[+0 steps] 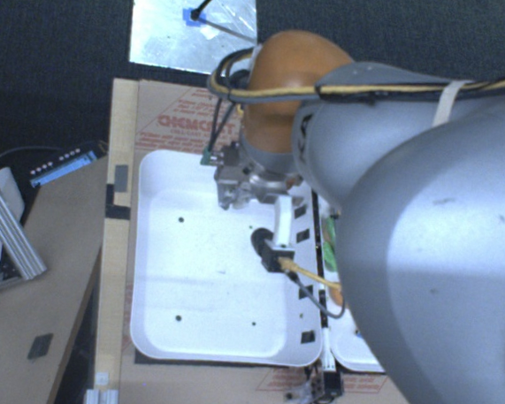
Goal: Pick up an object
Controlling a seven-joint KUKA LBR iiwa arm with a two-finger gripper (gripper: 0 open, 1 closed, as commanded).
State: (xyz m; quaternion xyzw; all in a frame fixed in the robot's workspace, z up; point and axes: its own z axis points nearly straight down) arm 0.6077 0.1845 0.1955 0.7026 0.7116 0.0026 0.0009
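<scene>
Arm (429, 214) over both bins; left bin (152, 320) beneath my end effector (226, 194) (its opening I cannot tell). Any object lies hidden, perhaps rightward; I would descend only once one is sighted.

One fixed camera looks down at a slant from above the bench. The shallow white plastic bin (184, 270) lies near, mid-frame. The bulky grey arm (428, 222) crowds the right side.

white bin (161, 321), grey arm (428, 222), orange band (288, 67)
</scene>
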